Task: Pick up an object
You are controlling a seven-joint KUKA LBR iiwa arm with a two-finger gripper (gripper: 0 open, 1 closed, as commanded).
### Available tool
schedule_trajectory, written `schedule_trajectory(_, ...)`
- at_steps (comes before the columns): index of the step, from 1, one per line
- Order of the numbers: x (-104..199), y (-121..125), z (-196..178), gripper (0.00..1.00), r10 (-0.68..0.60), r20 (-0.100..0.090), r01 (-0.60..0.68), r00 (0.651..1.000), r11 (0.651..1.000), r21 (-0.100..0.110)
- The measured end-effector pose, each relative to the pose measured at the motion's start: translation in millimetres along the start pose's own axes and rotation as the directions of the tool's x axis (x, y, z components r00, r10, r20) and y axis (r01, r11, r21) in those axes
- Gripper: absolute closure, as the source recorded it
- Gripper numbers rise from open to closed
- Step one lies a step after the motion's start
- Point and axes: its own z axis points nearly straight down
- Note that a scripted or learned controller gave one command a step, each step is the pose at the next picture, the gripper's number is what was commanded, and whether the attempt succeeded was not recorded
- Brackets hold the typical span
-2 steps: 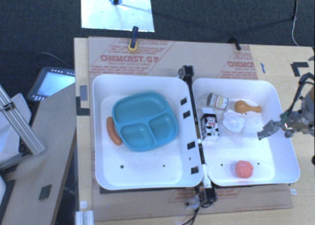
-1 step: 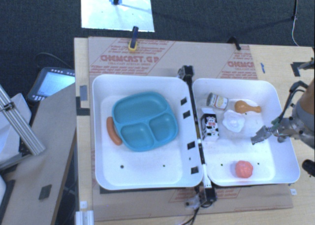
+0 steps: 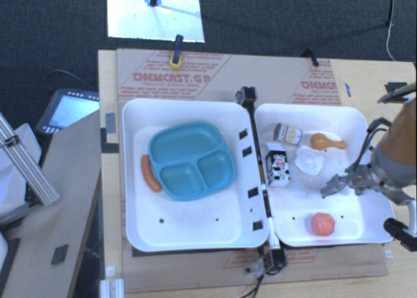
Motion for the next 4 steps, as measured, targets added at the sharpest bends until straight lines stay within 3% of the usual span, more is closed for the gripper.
schedule_trajectory(1, -1, 1, -12, 1.0, 0.0, 0.003, 0.0, 1.0, 1.0, -0.004)
schedule_trajectory(3, -4, 12, -86, 1.0, -0.003, 0.003, 0.003, 1.0, 1.0, -0.006)
schedule_trajectory(4, 46, 11, -80, 1.0, -0.008, 0.0, 0.008, 1.0, 1.0, -0.002)
